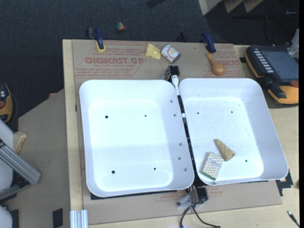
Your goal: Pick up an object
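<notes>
Dark carpet (pixel 47 13) surrounds a cardboard bench (pixel 72 127) bearing a left bin (pixel 88 127) and right bin (pixel 266 122); the end effector's state cannot be told.

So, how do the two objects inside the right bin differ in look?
The cone-shaped piece is plain tan and tapers to a point; the patterned packet is rectangular, pale with small dots and a green edge. The cone lies farther right and higher in the view. Both rest in the right bin, near its front.

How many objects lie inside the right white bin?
2. A tan cone-shaped piece lies near the front of the right bin, and a small patterned packet sits just left-front of it.
</notes>
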`<state>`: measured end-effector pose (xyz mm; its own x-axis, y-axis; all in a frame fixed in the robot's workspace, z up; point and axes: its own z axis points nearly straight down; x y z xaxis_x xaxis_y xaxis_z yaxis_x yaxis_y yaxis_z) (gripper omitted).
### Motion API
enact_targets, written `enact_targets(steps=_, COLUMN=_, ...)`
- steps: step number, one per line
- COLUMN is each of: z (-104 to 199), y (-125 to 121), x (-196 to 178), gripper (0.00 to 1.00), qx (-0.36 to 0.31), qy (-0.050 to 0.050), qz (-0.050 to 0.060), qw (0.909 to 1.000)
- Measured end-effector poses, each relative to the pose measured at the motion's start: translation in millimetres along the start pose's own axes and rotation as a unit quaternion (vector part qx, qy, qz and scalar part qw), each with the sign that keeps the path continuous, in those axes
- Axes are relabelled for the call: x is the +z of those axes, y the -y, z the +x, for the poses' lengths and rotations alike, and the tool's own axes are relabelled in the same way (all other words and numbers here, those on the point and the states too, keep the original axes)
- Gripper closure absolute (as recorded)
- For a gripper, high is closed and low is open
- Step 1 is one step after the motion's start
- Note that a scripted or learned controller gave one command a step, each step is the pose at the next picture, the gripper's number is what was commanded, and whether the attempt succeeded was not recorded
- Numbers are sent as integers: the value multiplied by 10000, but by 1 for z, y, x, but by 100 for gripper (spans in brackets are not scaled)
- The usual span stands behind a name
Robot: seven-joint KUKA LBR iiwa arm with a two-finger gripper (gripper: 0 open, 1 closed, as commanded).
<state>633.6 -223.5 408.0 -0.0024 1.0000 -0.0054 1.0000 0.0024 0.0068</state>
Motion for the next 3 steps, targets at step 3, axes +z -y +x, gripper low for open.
enact_targets(steps=3, z=161, y=-28, x=14, gripper=100, qx=-10, qy=-19, qz=-43, qw=10000)
